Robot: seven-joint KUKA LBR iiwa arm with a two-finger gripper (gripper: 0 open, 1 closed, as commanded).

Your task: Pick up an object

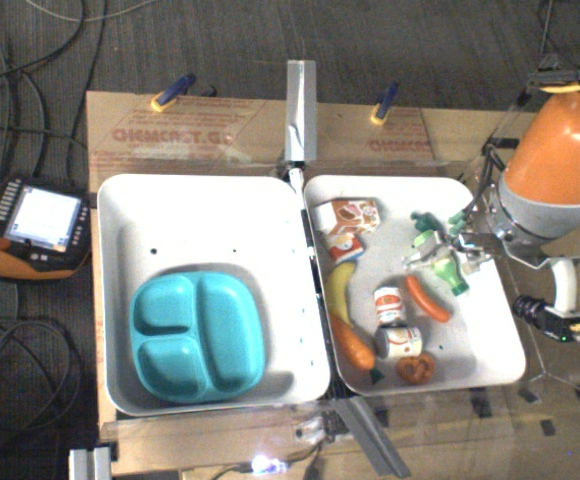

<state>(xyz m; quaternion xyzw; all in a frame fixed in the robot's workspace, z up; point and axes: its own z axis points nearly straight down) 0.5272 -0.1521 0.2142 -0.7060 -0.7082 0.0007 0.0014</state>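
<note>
Here, the camera view looks down at a slant on a table (110,118) bearing two white bins side by side. The left bin (120,208) holds a blue divided plate (198,335). The right bin (490,353) holds the toy food that could be picked: a small carton (353,218) at its far left corner, a banana (342,286) and a carrot (351,343) along its left wall, two little cans (394,320) near the middle, a red sausage (428,297) beside them, a pretzel (416,369) at the near edge, and a green piece (436,230) toward the far right.

The arm (547,163) reaches in from the right. Its gripper (450,253) sits low over the right bin, just beside the green piece and above the sausage's upper end. Whether it is open, closed or holding anything cannot be told; the metal tip is too small and cluttered.

To do the step well, the robot would likely do best centring on one item that lies apart, such as the sausage, closing across its narrow width, and lifting straight up to avoid dragging the neighbouring cans.
</note>
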